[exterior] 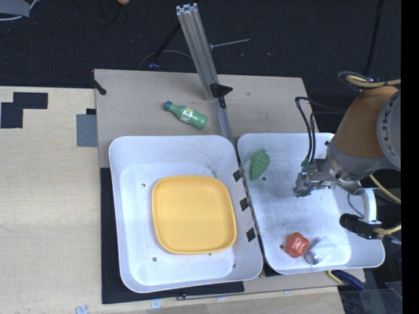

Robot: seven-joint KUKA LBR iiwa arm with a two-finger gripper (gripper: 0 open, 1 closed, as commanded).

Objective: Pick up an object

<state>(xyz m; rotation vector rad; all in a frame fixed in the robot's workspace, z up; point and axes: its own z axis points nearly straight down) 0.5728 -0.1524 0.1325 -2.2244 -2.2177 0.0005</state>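
In the right bin [281, 208] a green leafy-looking object [259, 164] lies near the upper left corner. A red pepper-like object [296, 244] lies near the front edge, beside a small grey-white piece [314, 254]. My gripper [303, 188] hangs low over the middle of the right bin, to the right of the green object and above the red one. I see nothing between its fingers. The left bin [124, 169] holds a yellow square plate [194, 213].
A green bottle [186, 114] lies on the bench behind the left bin. A slanted metal rail [200, 41] rises from the back between the bins. Black clips [243, 203] sit along the divide. Cables [308, 126] hang by the arm.
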